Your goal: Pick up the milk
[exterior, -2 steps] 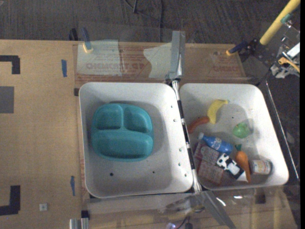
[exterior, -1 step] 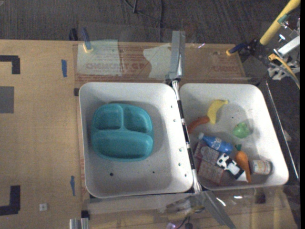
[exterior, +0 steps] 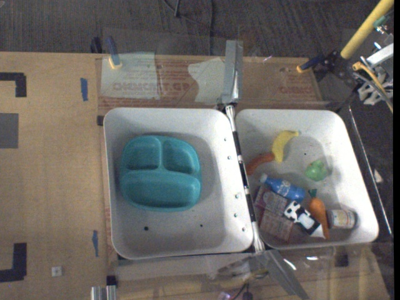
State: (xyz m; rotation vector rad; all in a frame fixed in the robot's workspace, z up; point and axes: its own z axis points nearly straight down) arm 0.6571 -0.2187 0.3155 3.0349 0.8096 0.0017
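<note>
- The milk point(exterior: 300, 215) is a small carton with black and white cow patches, lying at the near edge of the right bin point(exterior: 350, 144)
- It rests among other things: a brownish packet point(exterior: 272, 212) just to its left, a carrot point(exterior: 320, 212) touching its right side, and a blue bottle point(exterior: 282, 188) just beyond it
- A small jar point(exterior: 342, 218) lies to the right of the carrot, in the bin's near right corner
- Farther back in the same bin are a banana point(exterior: 283, 144), an orange-red piece point(exterior: 260, 162) beside it, and a green item point(exterior: 317, 169) to the right
- The left bin point(exterior: 134, 233) holds a teal divided plate point(exterior: 160, 172), lying flat
- Both bins sit side by side on the counter point(exterior: 50, 186)
- At the far right corner of the view stands some yellow and white gear point(exterior: 374, 27); the claw's state cannot be told
</note>
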